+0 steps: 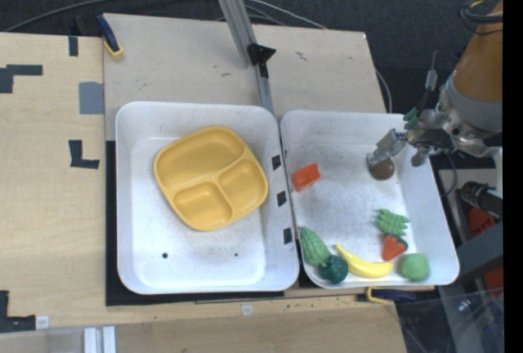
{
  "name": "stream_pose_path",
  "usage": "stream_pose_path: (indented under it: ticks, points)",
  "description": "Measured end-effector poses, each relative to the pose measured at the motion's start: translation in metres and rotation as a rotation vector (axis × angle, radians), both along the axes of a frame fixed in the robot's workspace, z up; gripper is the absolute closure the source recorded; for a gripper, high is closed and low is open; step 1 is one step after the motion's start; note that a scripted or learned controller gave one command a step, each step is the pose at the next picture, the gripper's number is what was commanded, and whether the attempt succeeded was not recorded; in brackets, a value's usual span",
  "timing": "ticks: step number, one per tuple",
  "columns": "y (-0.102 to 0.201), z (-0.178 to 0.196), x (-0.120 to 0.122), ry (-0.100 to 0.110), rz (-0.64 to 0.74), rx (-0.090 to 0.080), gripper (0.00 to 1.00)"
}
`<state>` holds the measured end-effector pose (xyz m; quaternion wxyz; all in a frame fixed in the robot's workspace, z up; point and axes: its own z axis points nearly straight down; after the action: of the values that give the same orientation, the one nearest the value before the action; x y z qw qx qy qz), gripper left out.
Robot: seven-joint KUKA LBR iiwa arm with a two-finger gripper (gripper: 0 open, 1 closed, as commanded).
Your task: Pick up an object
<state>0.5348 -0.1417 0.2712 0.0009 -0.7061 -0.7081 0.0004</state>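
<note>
Along the near edge of the right bin [425, 204] lie a dark green vegetable [313, 245], a teal round piece [333, 269], a yellow banana [364, 264], a lime-green ball [414, 266] and a red strawberry [393, 247] under a leafy green piece [392, 221]. Farther in, an orange block [306, 176] sits near the bin's left wall, and the left bin [131, 180] bears a yellow divided plate [211, 177]. At the right bin's far right hangs the gripper [382, 163], a brownish shape at its tip, though I cannot tell whether it is gripped or whether the fingers are apart.
</note>
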Motion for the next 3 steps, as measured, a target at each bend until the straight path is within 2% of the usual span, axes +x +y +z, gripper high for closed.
stream_pose_path:
  ticks: [1,3]
  points:
    - [0.0,0.0,0.0,0.0,0.0,0.0,0.0]
    - [0.015,-0.1,0.008,0.005,-0.001,0.0,0.0]
